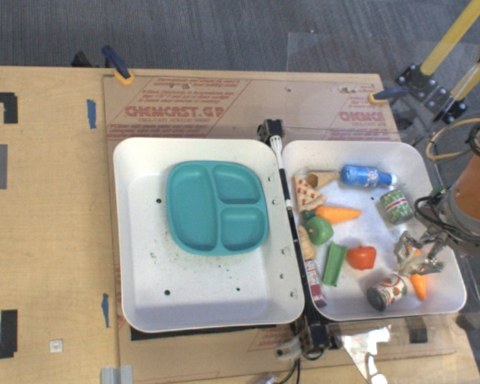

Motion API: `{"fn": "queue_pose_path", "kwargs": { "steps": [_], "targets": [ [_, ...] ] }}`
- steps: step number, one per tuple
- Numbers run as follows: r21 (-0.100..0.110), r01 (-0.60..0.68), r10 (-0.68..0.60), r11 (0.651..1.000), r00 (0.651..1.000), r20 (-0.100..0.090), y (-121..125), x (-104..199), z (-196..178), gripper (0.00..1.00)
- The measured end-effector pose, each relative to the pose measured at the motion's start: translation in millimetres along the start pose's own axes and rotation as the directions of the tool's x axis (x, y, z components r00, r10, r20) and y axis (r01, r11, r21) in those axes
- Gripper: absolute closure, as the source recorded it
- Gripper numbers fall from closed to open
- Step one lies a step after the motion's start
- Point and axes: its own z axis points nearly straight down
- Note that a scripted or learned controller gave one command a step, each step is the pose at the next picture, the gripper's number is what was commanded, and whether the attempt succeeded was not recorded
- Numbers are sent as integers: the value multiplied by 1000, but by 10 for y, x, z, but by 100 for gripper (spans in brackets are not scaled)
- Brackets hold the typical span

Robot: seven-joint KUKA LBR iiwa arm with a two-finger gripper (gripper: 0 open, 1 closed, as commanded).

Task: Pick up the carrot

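Note:
An orange carrot (338,213) lies on its side in the middle of the right bin (448,301), its tip pointing right. A second, smaller orange carrot-like piece (419,286) lies near that bin's front right corner. My gripper (421,256) hangs low over the right side of the right bin, just above and touching or nearly touching the small orange piece. It is well to the right of the larger carrot. The grey arm with its orange band (472,192) comes in from the right edge.
The right bin also holds a pizza slice (306,192), a blue bottle (366,175), a green can (395,206), a green round fruit (319,230), a green cucumber (334,264), a red vegetable (362,256) and a tipped can (387,291). A teal divided plate (218,206) sits in the left bin (144,286).

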Motion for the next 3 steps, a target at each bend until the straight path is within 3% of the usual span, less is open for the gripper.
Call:
{"fn": "queue_pose_path", "kwargs": {
  "steps": [1,2,3],
  "targets": [
    [-3,1,-1,1000,1000,1,13,-11,7,0],
    [-24,268,-268,963,963,5,81,-27,134,0],
    [-10,267,-267,964,964,6,39,-45,6,100]
  ]
}}
